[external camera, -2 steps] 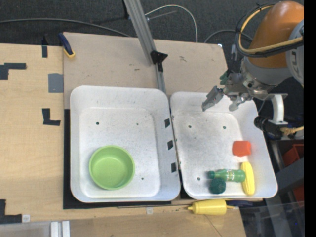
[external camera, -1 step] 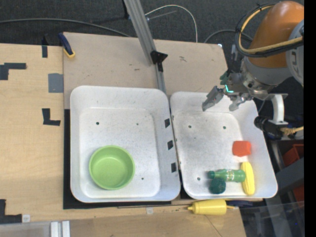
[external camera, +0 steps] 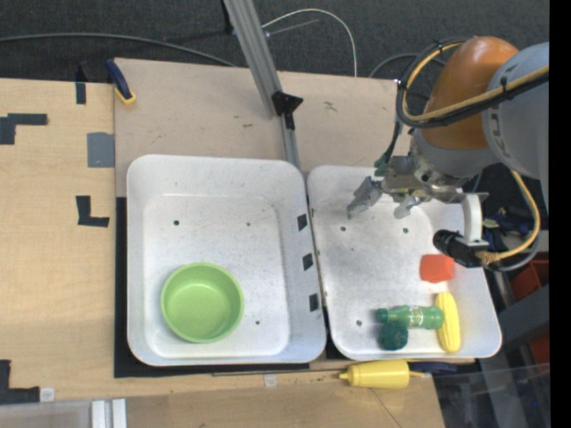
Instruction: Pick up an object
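My gripper [external camera: 384, 201] hangs over the far part of the right bin [external camera: 357, 257], its two grey fingers spread open with nothing between them. Nearer the front of that bin lie an orange block [external camera: 435, 268], a yellow banana-shaped piece [external camera: 448, 320] and a green bottle [external camera: 409, 316] with a dark green cap end [external camera: 392, 334]. These objects are well below and to the right of the fingers in the view. A green bowl [external camera: 202, 302] sits in the front left corner of the left bin [external camera: 214, 194].
A yellow mustard-like bottle [external camera: 378, 374] lies outside the bins on the bench's front edge. A grey metal pole [external camera: 259, 52] slants down to the gap between the bins. Cables loop behind the arm at the back right.
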Robot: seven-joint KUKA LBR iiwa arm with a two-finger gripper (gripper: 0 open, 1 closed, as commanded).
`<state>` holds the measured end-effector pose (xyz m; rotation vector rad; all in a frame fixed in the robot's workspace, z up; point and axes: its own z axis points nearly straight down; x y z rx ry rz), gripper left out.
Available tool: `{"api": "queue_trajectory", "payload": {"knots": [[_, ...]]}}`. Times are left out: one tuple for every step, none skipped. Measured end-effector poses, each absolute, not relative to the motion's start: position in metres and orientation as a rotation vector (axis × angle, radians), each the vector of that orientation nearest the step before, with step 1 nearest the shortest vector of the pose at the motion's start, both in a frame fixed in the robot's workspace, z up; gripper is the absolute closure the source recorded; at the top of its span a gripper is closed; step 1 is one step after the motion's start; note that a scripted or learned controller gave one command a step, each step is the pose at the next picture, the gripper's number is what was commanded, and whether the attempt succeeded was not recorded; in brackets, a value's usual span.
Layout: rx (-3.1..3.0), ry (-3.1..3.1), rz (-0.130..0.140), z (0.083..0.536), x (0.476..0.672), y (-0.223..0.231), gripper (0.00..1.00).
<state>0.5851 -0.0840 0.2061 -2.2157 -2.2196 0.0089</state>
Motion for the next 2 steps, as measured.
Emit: {"api": "queue_trajectory", "payload": {"knots": [[-2.218,-2.219,0.009,0.153,0.588,-0.093,0.0],[-2.218,-2.22,0.008,0.108,0.582,-0.095,0.0]]}}
